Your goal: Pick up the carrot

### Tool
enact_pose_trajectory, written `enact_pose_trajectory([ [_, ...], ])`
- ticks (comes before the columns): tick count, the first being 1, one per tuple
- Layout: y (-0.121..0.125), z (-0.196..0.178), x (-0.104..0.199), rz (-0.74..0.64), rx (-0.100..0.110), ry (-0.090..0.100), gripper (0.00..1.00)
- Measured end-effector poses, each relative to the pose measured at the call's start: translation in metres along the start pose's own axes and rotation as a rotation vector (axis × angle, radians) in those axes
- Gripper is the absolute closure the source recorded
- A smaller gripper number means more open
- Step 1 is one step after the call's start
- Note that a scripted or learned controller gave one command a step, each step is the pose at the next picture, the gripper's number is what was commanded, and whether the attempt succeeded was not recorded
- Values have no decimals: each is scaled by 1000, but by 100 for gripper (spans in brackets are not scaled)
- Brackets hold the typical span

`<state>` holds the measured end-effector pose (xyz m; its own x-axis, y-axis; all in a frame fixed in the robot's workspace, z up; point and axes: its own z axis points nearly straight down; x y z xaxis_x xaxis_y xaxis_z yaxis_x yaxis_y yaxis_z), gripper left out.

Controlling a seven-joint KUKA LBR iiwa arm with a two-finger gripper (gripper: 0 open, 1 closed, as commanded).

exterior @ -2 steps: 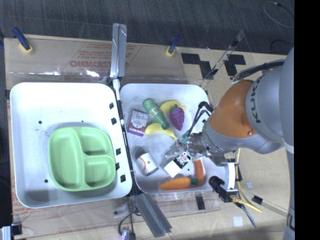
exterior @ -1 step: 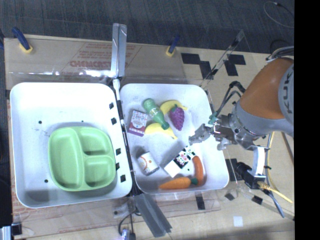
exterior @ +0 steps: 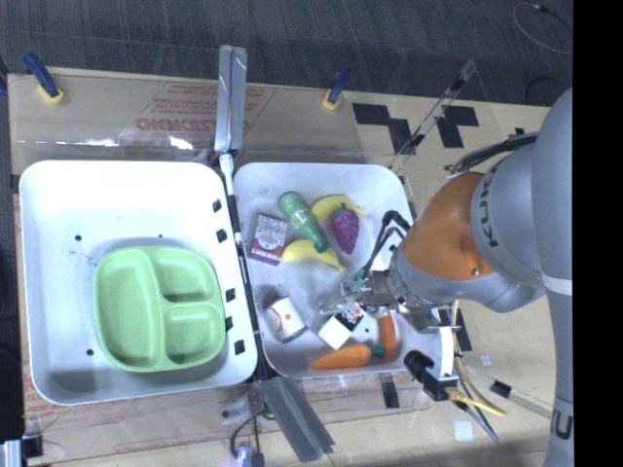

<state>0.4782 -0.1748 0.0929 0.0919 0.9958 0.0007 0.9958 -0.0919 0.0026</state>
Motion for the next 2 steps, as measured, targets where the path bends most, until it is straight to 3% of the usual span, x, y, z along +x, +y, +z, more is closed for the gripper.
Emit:
enact_pose_trajectory([
  [1, 5, -3, -1, -385, -13, -1, 0],
  [2, -7, 1, 50, -487, 3, -8, 0],
])
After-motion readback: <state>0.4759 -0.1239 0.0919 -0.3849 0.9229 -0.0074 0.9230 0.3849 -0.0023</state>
